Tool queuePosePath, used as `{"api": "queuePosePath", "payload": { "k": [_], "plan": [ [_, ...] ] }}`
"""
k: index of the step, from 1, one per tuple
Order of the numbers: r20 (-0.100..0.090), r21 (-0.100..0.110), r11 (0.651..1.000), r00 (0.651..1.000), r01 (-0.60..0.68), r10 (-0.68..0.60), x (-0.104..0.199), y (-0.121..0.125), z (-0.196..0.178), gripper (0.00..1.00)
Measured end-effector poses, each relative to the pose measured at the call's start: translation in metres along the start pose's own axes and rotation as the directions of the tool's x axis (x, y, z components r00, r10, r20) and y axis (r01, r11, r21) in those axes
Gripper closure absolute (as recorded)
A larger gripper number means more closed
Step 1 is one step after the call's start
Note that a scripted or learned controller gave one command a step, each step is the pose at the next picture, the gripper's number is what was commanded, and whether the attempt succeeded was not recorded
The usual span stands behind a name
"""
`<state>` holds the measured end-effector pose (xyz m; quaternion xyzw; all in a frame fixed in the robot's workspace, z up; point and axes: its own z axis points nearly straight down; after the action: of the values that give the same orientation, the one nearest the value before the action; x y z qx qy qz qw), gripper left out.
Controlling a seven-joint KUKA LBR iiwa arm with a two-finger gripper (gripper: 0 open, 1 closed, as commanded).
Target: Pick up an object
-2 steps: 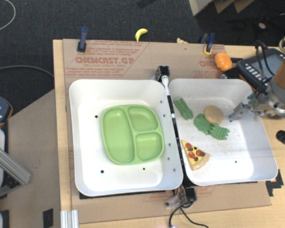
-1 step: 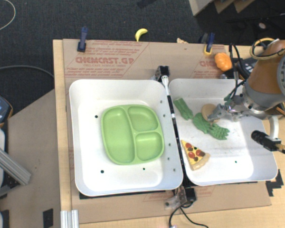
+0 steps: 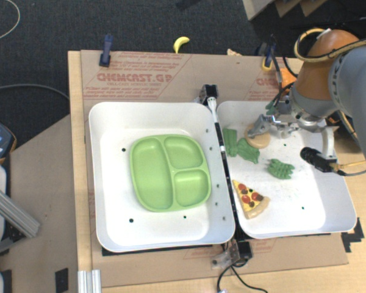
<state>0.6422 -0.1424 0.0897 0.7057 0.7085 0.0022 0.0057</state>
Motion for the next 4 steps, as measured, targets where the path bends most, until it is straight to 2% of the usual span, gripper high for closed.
{"api": "queuePosePath", "payload": {
  "k": [1,2,3,4],
  "plan": [
    [-0.018,0.002,1.0,1.0,-0.005,0.005,-0.08,0.002,0.0,0.0],
    [-0.004,-0.003,1.0,1.0,0.002,-0.002,-0.078,0.004,-0.011,1.0],
    [-0.008,0.014,1.0,1.0,0.0,0.0,0.023,-0.042,0.004,1.0],
    [-0.004,0.009,1.0,1.0,-0.004,0.004,0.019,-0.04,-0.006,1.0]
  ]
}}
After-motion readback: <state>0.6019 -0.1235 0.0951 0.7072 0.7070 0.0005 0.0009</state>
